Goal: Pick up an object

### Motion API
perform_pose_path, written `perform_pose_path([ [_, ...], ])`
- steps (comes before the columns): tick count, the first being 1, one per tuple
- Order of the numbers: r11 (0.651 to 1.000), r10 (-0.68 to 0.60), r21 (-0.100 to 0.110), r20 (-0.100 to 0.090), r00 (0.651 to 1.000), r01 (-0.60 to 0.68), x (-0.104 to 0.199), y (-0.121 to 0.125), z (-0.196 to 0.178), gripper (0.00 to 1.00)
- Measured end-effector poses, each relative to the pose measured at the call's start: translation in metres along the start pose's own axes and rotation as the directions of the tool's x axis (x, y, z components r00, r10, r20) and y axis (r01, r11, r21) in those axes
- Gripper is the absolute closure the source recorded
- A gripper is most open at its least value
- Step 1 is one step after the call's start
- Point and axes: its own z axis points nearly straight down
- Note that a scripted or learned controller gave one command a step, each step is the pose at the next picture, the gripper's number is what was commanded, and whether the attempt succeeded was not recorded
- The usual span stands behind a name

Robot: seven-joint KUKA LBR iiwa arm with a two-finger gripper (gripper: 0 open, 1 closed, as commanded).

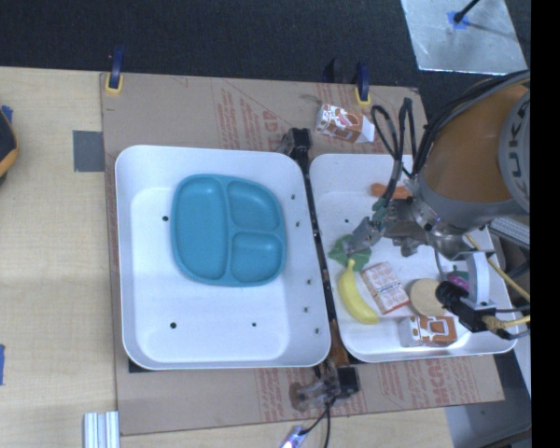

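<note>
The right white bin (pixel 350 180) holds several small items. A yellow banana (pixel 357 299) lies near its left wall, with a green leafy piece (pixel 343 250) just above it. A red-and-white snack packet (pixel 385 287) sits beside the banana, then a round tan disc (pixel 426 296) and another packet (pixel 431 329) by the front rim. An orange piece (pixel 389 191) lies at the back. My gripper (pixel 369 235) hangs low over the bin, right at the upper right edge of the green piece. The arm hides the bin's right part.
The left bin (pixel 140 250) carries a blue divided plate (pixel 229 229). A loose packet (pixel 343 124) lies on the cardboard behind the right bin. Black cables (pixel 392 129) loop above the arm. Clamps hold the cardboard at the back edge.
</note>
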Motion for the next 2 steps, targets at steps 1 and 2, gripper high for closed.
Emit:
perform_pose_path([
  [1,1.0,0.001,0.002,0.001,1.0,-0.001,-0.046,0.019,0.063,0.0],
  [2,1.0,0.0,0.001,0.0,1.0,0.0,-0.059,-0.037,0.101,0.0],
])
